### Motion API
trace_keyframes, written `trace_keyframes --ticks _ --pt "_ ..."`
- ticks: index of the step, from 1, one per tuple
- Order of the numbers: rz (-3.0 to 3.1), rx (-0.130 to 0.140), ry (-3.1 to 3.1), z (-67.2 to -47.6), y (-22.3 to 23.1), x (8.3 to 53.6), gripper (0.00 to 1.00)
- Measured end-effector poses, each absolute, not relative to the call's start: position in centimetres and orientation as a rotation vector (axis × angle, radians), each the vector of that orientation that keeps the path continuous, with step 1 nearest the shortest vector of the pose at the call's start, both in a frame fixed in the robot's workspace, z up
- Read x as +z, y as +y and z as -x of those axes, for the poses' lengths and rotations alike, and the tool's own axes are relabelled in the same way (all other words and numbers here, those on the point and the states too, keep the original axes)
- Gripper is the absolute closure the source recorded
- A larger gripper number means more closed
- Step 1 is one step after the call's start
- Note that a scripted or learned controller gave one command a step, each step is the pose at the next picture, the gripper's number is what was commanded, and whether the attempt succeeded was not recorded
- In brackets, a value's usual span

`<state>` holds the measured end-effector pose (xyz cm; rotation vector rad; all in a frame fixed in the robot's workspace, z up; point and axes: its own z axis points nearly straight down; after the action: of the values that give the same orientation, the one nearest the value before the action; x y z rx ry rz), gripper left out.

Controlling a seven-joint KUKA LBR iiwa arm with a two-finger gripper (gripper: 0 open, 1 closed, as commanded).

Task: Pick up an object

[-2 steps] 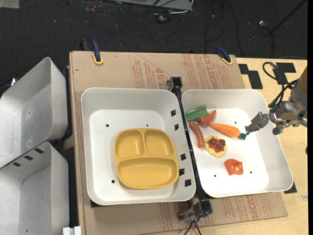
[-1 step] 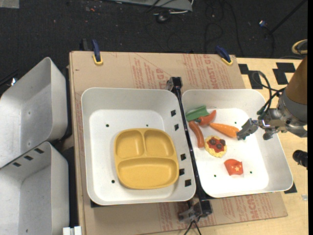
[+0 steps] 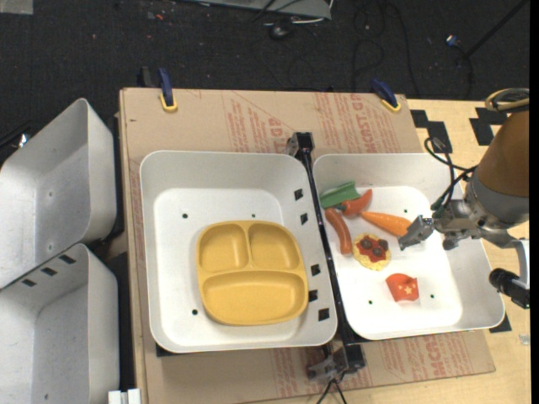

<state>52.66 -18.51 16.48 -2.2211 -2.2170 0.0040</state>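
The right bin holds several toy foods. An orange carrot lies near its middle, with a red sausage and a red chili with a green top to its left. A small pizza slice sits below the carrot, and a red strawberry piece lies nearer the front. My gripper hangs at the carrot's right end, just above the bin floor, its dark fingers pointing left. Nothing shows between them.
The left bin bears a yellow divided plate. Two white bins stand off the bench at the left. Cables run along the arm at the right bin's far right corner.
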Motion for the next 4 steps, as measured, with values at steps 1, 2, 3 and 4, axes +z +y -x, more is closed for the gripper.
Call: trace_keyframes --ticks 1,2,3,4 --pt "2.220 0.004 -2.215 -51.5 -18.4 11.1 0.00" --pt "2.224 0.000 -2.219 -51.7 -18.5 12.5 1.00" --pt "2.228 -0.003 -2.223 -51.7 -19.6 17.9 1.00" --pt "2.222 -0.004 -2.229 -51.2 -18.7 23.2 1.00"
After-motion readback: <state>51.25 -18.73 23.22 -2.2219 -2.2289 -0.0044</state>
